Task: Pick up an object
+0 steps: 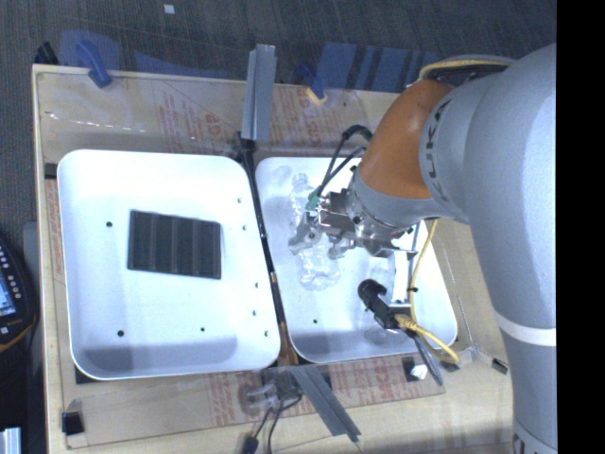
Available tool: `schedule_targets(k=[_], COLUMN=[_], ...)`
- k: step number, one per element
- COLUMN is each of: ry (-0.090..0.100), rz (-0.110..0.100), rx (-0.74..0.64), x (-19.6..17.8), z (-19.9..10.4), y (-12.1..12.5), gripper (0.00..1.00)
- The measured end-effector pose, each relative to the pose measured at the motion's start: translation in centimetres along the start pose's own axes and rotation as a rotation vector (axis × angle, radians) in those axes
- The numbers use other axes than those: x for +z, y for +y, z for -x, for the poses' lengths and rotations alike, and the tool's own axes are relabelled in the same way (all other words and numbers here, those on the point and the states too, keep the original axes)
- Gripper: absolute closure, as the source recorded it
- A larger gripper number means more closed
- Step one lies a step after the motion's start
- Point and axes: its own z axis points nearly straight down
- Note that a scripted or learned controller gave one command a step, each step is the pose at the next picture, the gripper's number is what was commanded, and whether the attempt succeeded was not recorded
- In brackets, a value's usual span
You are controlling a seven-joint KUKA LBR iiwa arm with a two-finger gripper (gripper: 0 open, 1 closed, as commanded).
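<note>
Gripper [312, 227] low in the right bin [437, 334], down among clear, crinkly stuff; fingers lost against the glare, so no telling whether spread, pinched, or holding anything. Arm [416, 149] reaching in from the right, covering much of that bin.

Clear item [319, 269] just below the gripper, near the bin's middle: looks like thin transparent plastic or wrap, crumpled. Probably very light, soft, easily crushed, slick on smooth faces. Best taken at a bunched fold, pinched from 2 sides, not at a flat sheet edge. More clear material [301, 189] toward the bin's far end.

Left bin [85, 173] holding 1 dark ribbed slab [175, 244], flat, likely stiff, hard to pinch from above.
</note>
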Motion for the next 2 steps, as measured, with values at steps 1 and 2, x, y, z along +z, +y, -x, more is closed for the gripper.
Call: schedule_targets(k=[1, 2], ry=[-0.001, -0.001], rz=[-0.009, -0.001], rx=[-0.107, -0.015], x=[5.0, 0.0], z=[0.7, -5.4], y=[4.6, 1.4], gripper=[1.0, 1.0])
